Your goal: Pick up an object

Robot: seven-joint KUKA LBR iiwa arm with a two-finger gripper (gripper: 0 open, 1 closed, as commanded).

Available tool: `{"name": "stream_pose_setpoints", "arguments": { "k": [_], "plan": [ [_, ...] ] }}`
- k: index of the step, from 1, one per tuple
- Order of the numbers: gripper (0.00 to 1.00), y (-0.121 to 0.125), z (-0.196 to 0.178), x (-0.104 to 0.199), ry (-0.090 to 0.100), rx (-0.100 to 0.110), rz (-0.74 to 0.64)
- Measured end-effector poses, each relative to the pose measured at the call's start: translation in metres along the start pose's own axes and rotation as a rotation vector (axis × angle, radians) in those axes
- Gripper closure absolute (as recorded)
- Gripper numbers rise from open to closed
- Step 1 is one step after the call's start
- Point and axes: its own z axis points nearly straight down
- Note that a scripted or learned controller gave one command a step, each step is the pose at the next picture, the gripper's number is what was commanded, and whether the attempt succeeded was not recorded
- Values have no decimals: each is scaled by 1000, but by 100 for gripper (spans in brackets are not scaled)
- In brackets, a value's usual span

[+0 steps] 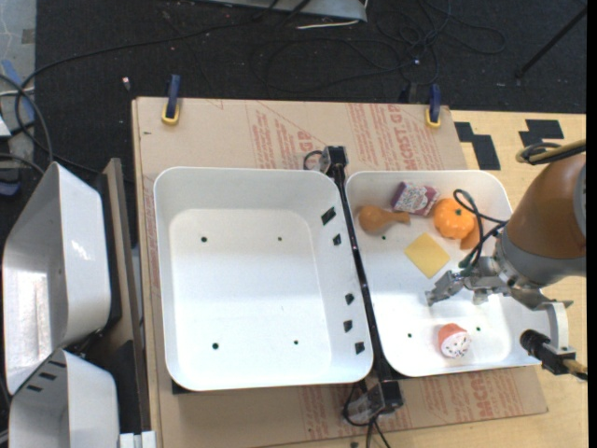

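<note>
The right bin holds a handful of small items. A yellow flat square lies near its middle. An orange round fruit sits at the back, beside a purple and white piece and an orange-brown drumstick shape. A red and white object rests near the front edge. My gripper hangs low over the bin floor, just below the yellow square and above the red and white object, touching neither as far as I can see.
The left bin stands beside the right one, with a black divider rail between them. Both rest on a cardboard-covered bench held by clamps at the back. Cables run near the fruit.
</note>
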Motion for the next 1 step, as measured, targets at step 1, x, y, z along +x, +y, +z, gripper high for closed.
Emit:
{"name": "stream_pose_setpoints", "arguments": {
  "k": [1],
  "plan": [
    [0, -31, 0, 46, 2, -1, -7]
  ]
}}
